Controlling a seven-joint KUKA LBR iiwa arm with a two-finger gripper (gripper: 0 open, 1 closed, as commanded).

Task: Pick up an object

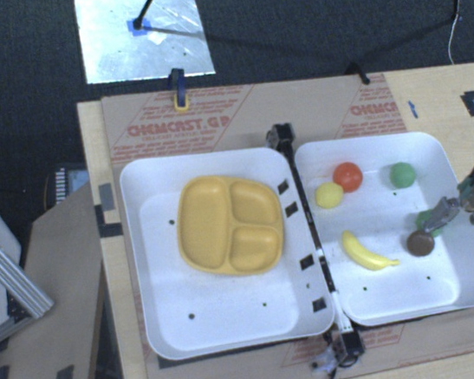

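The right bin holds a red round fruit, a yellow round fruit, a green round fruit, a yellow banana and a brown round object. My gripper reaches in from the right edge and hangs low over the right bin's right side. It is just above and slightly right of the brown object, very close to it. I cannot make out anything held in it.
The left bin holds a yellow divided plate. A black hinge strip runs between the two bins. Both bins rest on brown cardboard. A shiny metal sheet lies beyond the bench.
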